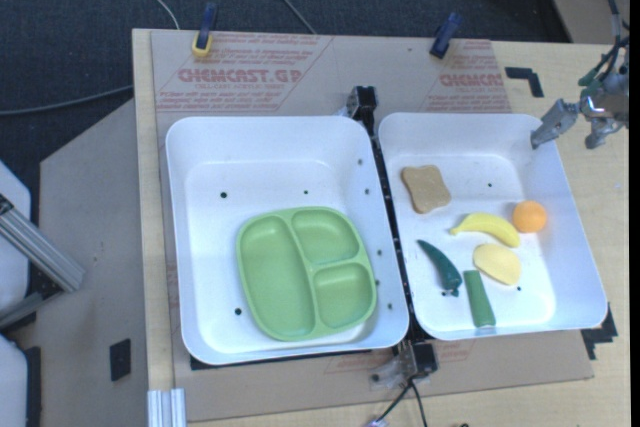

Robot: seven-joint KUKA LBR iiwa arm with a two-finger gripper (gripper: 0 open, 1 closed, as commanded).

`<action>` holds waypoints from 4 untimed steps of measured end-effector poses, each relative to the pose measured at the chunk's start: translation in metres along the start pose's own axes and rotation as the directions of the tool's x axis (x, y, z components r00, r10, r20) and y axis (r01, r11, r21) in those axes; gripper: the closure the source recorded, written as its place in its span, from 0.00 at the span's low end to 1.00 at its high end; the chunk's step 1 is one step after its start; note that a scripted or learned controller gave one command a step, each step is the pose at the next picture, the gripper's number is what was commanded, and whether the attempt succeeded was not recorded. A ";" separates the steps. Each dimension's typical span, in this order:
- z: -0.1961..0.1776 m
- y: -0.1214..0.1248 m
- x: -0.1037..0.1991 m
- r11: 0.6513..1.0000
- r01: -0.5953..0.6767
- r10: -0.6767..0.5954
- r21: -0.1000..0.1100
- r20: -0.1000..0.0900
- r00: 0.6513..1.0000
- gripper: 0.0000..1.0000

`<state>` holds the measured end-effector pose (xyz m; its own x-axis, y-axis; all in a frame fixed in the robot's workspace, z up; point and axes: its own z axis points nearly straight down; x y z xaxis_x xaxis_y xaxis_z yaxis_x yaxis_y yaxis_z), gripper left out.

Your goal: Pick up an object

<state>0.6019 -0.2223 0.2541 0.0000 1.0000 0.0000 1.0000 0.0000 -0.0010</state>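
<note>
Overhead, the gripper (573, 128) hangs above the right bin's (560, 310) far right corner, its two fingers spread and nothing between them. Below in that bin lie a slice of bread (426, 187), a banana (487, 228), an orange (530, 216), a yellow piece (497, 264), a dark green pepper (441, 266) and a green stick (479, 299). A green divided plate (306, 270) rests in the left bin (195, 155).

The table (140, 175) is a tan board. Two shallow white bins, the left bin (200, 165) and right bin (560, 215), sit side by side on it

Grey metal gripper (578, 127) with 2 fingers
</note>
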 end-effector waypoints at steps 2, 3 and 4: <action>0.104 0.001 0.005 1.000 0.000 0.000 0.002 -0.001 1.000 0.00; 0.164 0.005 0.002 1.000 0.002 -0.002 0.005 -0.008 1.000 0.00; 0.151 0.006 0.001 1.000 0.002 -0.002 0.001 -0.002 1.000 1.00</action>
<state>0.6077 -0.2215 0.1034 -0.0022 1.0000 0.0025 1.0000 0.0022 -0.0015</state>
